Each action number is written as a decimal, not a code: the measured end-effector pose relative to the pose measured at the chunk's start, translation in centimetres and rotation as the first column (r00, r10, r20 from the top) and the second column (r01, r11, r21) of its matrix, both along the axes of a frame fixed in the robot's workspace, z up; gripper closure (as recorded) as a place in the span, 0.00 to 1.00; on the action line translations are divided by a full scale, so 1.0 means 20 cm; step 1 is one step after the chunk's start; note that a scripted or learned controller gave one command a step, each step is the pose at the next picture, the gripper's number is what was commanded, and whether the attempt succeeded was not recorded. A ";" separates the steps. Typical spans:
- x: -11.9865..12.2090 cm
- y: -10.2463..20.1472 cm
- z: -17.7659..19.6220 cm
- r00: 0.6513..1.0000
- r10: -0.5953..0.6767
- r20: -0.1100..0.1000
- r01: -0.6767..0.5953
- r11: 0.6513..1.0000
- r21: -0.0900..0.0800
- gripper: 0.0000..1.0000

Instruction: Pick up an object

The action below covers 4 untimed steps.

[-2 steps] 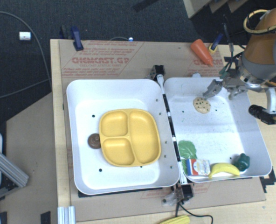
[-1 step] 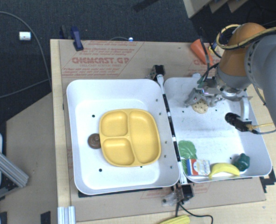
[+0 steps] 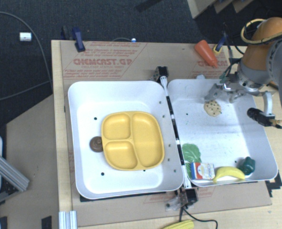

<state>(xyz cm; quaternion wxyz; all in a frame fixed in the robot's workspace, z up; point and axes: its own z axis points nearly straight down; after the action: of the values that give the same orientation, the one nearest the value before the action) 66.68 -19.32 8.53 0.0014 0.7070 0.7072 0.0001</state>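
Cardboard covers the desk [image 3: 107,61], which carries two white bins side by side. Left bin [image 3: 79,128] holds a yellow divided plate [image 3: 132,140] with a brown disc [image 3: 96,144] peeking from under its left edge. Right bin [image 3: 255,137] is where the arm [image 3: 267,46] reaches in from the right. Its tool [image 3: 216,95] hangs low at the bin's far end, just above and touching or nearly touching a speckled cookie [image 3: 212,109]. Along the near wall lie a green leaf-like piece [image 3: 191,152], a small carton [image 3: 200,171], a banana [image 3: 230,173] and a dark green item [image 3: 247,165]. Nothing looks lifted yet, so the pick remains to be done. Whether the tool is wide or narrow I cannot tell; its tips blur against the bin.
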 end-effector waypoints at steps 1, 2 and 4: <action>-0.40 -0.02 0.06 1.000 0.000 -0.003 0.000 1.000 0.002 0.00; 0.00 0.29 0.66 1.000 0.001 0.001 -0.001 1.000 0.002 0.00; -0.05 0.12 0.00 1.000 0.000 -0.004 0.000 1.000 0.002 0.00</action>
<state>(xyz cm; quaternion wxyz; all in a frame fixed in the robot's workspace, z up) 65.77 -16.94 8.49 -0.0005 0.7069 0.7073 -0.0005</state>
